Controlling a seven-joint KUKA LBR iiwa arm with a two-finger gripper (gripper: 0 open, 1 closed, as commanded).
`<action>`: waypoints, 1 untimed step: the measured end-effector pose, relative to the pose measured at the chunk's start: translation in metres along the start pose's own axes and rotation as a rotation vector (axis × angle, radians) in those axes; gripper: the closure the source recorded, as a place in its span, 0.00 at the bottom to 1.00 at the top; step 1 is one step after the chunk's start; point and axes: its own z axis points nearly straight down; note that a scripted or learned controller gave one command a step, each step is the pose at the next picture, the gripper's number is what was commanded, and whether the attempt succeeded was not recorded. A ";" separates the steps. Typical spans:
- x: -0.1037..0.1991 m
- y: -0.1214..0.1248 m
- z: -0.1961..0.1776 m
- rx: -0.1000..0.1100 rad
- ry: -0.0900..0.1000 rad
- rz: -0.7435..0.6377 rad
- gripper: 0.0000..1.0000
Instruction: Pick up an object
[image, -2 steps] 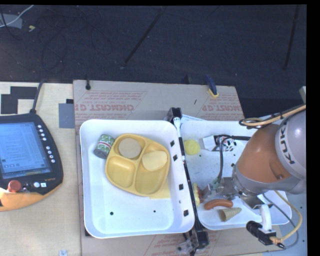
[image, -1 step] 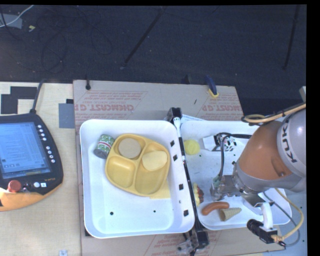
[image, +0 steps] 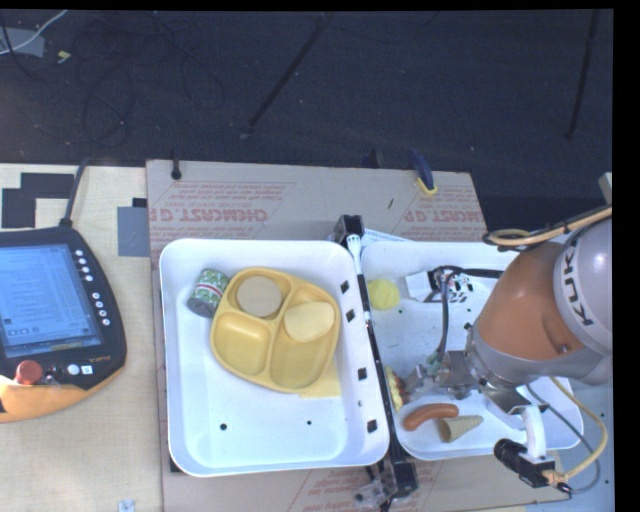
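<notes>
Camera view | arm's orange wrist (image: 520, 310) hangs low over right bin (image: 410, 262), likely lining up a pick | jaws hidden beneath it, state can't tell | sausage (image: 429, 414) and cone (image: 459, 428) crowd the near rim; yellow ball (image: 382, 294) sits freer | left bin (image: 185, 400) holds yellow tray (image: 272, 345).

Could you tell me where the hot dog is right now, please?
The hot dog lies in the right bin, near its front edge, just left of the cone and below the arm.
</notes>
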 end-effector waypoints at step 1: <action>-0.001 0.000 -0.010 0.002 0.001 0.004 1.00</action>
